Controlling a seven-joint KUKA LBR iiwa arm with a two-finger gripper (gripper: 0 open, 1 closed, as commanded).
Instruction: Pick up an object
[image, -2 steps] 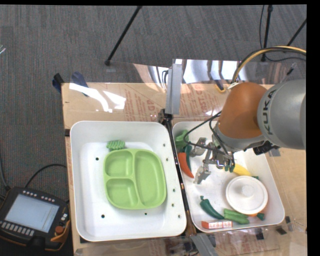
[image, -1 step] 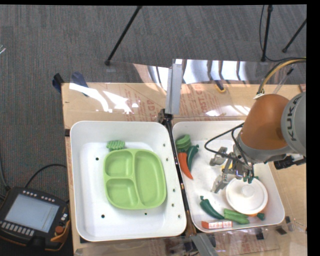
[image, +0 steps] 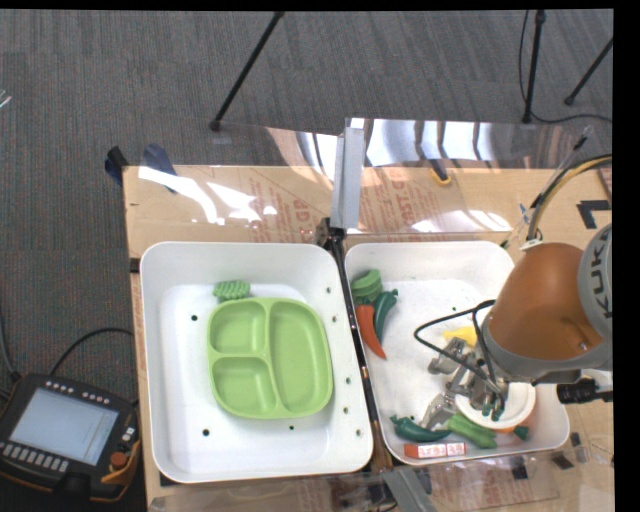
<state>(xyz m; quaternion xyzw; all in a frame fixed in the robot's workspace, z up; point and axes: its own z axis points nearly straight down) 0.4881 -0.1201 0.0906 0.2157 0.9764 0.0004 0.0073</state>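
Camera view looks down at a slant on two shallow white plastic bins set side by side on a cardboard-covered bench. Filling most of the left bin (image: 170, 300) is a light green plastic plate with three compartments (image: 270, 357), lying flat, and a small green ridged piece (image: 231, 290) touches the plate's far left corner.

Several small toy objects lie in the right bin (image: 440, 255). Near its far left corner sits a round green piece (image: 364, 282), and just beside it a dark green pepper-shaped toy (image: 383, 305) lies against a red-orange chilli-shaped toy (image: 369, 330), which stretches along the bin's left wall. A yellow piece (image: 461, 335) shows partly near the bin's middle, its right part hidden by the arm. Along the near wall lie a dark green curved toy (image: 420, 430), a lighter green elongated toy (image: 472, 431) and a small label with red print (image: 436, 451). A white round dish-like object (image: 512, 408) rests in the near right corner, partly covered by the arm.

From the right, the grey arm with its orange band (image: 545, 310) reaches over the right bin. The metal two-finger gripper (image: 462, 385) hangs low, just above the green toys at the near wall and beside the white dish. Whether the claw is apart, together or clamped on anything cannot be told, since the wrist hardware and cables blur its outline.
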